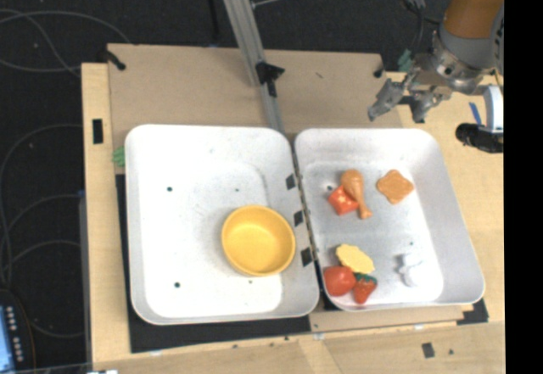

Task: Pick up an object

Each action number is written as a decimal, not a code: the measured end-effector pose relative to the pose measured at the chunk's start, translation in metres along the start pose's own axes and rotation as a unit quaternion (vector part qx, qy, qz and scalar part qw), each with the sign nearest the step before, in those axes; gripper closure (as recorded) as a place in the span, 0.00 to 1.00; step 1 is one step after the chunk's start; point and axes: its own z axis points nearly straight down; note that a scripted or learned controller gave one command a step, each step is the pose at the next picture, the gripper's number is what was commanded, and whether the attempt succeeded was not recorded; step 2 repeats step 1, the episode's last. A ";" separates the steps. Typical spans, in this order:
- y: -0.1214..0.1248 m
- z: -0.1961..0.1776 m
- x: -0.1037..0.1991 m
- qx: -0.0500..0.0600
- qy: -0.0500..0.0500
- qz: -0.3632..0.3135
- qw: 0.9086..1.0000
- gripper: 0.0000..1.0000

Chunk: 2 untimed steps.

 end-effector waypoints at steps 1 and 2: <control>0.000 0.000 -0.001 0.000 -0.001 0.000 1.000 0.00; 0.000 0.000 -0.001 0.000 -0.001 0.000 1.000 0.00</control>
